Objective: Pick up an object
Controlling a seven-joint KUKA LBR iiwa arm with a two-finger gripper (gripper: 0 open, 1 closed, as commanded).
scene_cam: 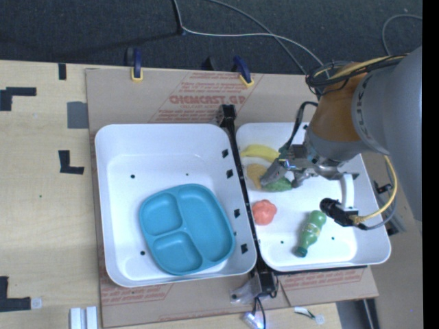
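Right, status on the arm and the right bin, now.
Gripper low in right bin, on a green item beside the banana; grasp unconfirmed. Orange piece and green bottle lie apart. Blue tray in left bin.

1. The bench (41, 184) is light wood, with black tape marks near its 9 o'clock edge.
2. A brown cardboard sheet (199, 98) printed with red lettering lies flat on the bench, clipped along its 12 o'clock edge by two clamps (137, 67).
3. The left bin (113, 184) sits on the sheet toward 9 o'clock.
4. The right bin (367, 252) sits just beside it toward 3 o'clock, their inner walls touching along a black divider (236, 177).
5. A thin cable (226, 12) trails over the dark floor at 12 o'clock.
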